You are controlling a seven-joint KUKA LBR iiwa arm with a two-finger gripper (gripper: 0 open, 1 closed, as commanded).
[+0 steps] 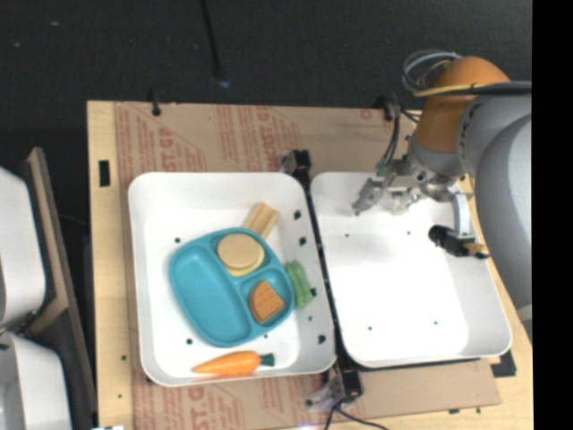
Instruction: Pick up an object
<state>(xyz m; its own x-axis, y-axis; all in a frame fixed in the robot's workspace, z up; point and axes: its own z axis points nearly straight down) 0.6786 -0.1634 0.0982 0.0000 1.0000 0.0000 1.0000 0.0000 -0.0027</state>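
Observation:
The left bin (pixel 143 240) holds a teal divided tray (pixel 210 298). A round tan disc (pixel 242 252) and a brown toast-like piece (pixel 266 302) lie in the tray's compartments. A wooden block (pixel 262 218) pokes out behind the tray, and a small green item (pixel 300 285) rests against its right edge. An orange carrot (pixel 231 363) lies along the bin's front wall. My gripper (pixel 383 196) hangs over the back left corner of the right bin (pixel 403 330), well apart from all these things, with nothing seen in it.
A black divider (pixel 313 240) runs between the two bins. The grey arm (pixel 501 195) with its orange band covers the right bin's back right side. A small black part (pixel 452 240) juts out beside the arm. Cardboard lies under both bins.

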